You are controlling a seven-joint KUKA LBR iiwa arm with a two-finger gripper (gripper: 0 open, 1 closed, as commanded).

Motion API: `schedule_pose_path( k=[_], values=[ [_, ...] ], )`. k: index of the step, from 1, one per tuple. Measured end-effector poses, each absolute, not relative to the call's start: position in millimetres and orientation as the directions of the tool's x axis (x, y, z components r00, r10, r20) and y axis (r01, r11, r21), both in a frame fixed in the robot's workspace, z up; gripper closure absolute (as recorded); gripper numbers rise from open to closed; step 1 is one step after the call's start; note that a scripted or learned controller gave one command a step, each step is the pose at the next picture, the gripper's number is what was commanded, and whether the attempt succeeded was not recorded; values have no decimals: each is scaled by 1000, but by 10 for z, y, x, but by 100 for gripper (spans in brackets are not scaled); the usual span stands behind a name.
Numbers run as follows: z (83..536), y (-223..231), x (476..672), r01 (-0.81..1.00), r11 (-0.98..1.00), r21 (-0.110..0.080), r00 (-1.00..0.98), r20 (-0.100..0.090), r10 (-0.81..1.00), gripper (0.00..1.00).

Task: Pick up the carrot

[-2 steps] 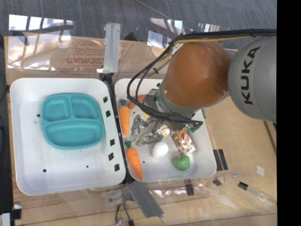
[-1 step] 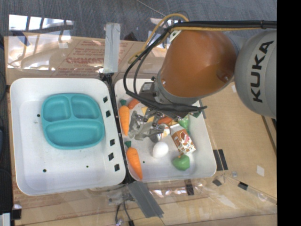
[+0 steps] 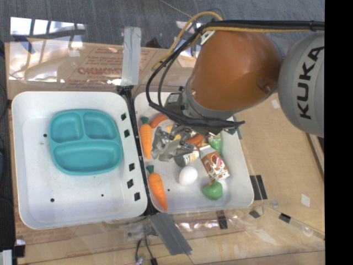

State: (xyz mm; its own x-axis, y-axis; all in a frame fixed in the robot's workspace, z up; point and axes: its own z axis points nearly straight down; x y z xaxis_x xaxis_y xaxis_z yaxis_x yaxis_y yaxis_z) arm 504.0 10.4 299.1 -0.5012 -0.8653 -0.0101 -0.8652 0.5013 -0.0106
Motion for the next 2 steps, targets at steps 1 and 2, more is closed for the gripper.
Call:
schedule_pose_path(
  k=[1,2],
  values=[
    [2787,587,5292,-998,65,-4,-65,-4,-998,100],
    [2963,181,5920,-982,-187,-5,187,-2,-982,100]
  ],
)
